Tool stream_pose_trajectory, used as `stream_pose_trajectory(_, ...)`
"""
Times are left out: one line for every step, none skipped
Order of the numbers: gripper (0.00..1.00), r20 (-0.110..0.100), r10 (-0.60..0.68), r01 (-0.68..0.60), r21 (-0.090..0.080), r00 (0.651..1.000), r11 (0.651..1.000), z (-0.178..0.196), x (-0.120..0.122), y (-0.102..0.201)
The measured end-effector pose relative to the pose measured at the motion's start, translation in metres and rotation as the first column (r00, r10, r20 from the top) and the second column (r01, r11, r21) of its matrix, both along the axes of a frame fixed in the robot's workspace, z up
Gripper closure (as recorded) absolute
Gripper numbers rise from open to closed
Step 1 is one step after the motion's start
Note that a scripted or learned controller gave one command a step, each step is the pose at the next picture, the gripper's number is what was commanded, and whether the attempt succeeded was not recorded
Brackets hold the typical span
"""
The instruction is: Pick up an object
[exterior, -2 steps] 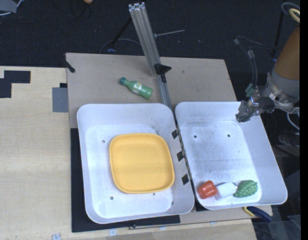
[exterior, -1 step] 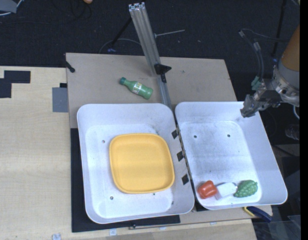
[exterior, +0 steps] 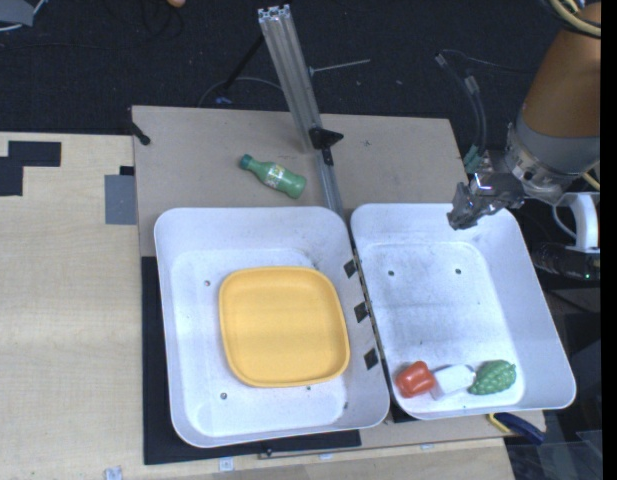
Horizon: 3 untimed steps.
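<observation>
In the right bin (exterior: 458,298), three small things lie along the near edge: a red pepper-like piece (exterior: 416,378), a white block (exterior: 453,379) and a green bumpy piece (exterior: 492,377). A yellow square plate (exterior: 283,325) lies in the left bin (exterior: 188,268). My gripper (exterior: 468,211) hangs over the far right corner of the right bin, well away from those things. Nothing shows between its fingers.
A green bottle (exterior: 273,175) lies on the bench board behind the left bin. A slanted metal rail (exterior: 298,78) rises behind the gap between the bins. Cables lie on the dark floor at the back.
</observation>
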<state>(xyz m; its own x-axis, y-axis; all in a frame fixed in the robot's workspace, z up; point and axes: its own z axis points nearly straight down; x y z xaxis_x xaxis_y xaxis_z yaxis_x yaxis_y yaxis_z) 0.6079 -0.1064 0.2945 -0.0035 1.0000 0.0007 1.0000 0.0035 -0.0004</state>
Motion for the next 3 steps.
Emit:
stream_pose_trajectory(1.00,-0.001,0.000,0.000,0.000,1.000,1.000,-0.010,0.006,0.061)
stream_pose_trajectory(1.00,-0.002,-0.001,0.001,0.000,1.000,1.000,-0.030,0.017,0.109)
stream_pose_trajectory(1.00,0.000,0.000,0.000,0.000,1.000,1.000,-0.029,0.019,0.160)
